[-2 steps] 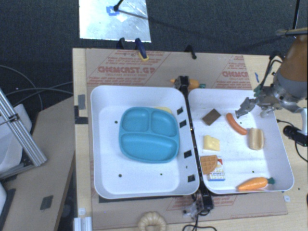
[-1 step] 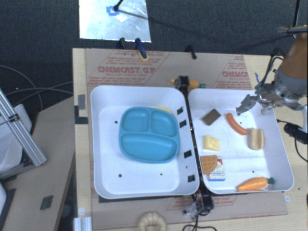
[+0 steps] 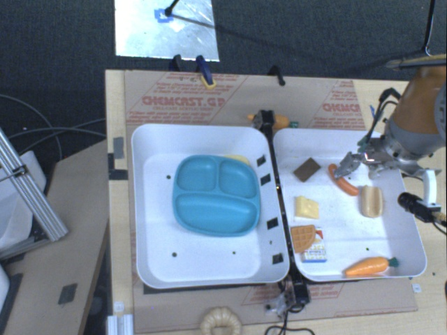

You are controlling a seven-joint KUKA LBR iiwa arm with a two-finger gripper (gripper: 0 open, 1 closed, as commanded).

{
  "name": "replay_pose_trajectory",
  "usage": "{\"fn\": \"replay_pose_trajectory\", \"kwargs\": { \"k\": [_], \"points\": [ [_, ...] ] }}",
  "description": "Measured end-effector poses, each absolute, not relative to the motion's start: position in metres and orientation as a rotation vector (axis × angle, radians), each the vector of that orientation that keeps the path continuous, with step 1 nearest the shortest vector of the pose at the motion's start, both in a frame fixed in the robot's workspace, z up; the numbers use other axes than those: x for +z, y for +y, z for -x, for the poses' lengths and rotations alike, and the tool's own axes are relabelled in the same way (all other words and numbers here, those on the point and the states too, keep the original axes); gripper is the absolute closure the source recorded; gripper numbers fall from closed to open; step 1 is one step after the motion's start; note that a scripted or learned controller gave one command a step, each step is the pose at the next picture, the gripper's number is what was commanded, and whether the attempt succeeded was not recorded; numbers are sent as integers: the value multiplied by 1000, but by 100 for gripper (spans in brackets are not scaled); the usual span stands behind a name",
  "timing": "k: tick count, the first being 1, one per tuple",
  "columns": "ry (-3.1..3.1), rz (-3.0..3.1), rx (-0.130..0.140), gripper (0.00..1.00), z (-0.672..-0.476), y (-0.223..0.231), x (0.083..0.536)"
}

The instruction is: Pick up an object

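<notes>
Now, left bin (image 3: 150, 187) holding blue divided plate (image 3: 215, 194), right bin (image 3: 412, 236) with carrot (image 3: 366, 266), waffle (image 3: 303, 237), gripper (image 3: 353, 165) spread above sausage (image 3: 344, 185)

**Colours across the two bins**

A blue divided plate (image 3: 215, 195) lies in the left white bin (image 3: 150, 208). In the right white bin (image 3: 412, 246): an orange carrot (image 3: 364, 266) with a green tip, a brown square (image 3: 306, 169), a pale yellow cheese wedge (image 3: 306, 207), a golden-brown waffle (image 3: 303, 237), a tan bun (image 3: 371, 201), a red-orange sausage (image 3: 345, 185).
</notes>
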State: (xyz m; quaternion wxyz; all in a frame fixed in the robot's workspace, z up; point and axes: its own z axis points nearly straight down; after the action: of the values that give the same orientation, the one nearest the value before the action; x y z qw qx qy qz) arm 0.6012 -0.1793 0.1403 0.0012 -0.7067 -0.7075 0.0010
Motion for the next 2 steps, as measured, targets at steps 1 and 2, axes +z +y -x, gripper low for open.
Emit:
{"fn": "replay_pose_trajectory", "kwargs": {
  "k": [1,2],
  "points": [
    [-2222,2218,2,0,-601,-178,88],
    [-2226,2222,-4,100,-603,-179,102]
  ]
}}
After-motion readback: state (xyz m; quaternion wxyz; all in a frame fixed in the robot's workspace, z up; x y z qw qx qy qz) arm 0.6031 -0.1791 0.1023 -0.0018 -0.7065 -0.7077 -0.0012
